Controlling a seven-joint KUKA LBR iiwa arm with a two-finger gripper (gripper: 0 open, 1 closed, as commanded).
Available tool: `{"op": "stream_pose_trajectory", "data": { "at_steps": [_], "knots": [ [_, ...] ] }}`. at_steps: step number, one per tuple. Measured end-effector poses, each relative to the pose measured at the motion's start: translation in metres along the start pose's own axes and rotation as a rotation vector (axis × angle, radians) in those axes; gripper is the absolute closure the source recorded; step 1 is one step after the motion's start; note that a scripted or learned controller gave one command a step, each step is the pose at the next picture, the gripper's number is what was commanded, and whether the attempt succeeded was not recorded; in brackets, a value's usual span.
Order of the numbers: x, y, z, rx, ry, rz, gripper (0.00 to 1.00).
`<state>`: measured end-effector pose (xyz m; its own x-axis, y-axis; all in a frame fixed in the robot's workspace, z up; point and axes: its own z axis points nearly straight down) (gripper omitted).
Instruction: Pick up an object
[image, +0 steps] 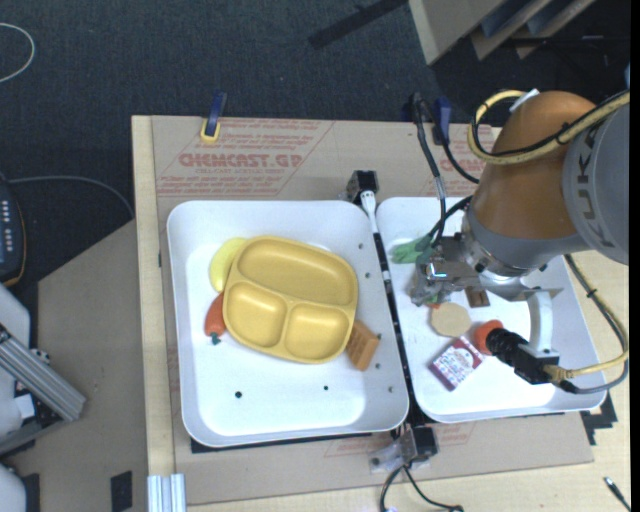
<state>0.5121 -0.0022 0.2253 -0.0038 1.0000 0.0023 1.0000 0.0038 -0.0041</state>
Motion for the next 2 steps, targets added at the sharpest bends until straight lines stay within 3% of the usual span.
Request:
{"op": "stream_pose_trajectory", "data": {
  "at_steps": [1, 2],
  "knots": [
    [-0.012, 0.012, -0.009, -0.007, -0.003, 0.005, 1.00],
    [0.000, 0.007, -0.006, -0.002, -0.001, 0.002, 1.00]
  ]
}}
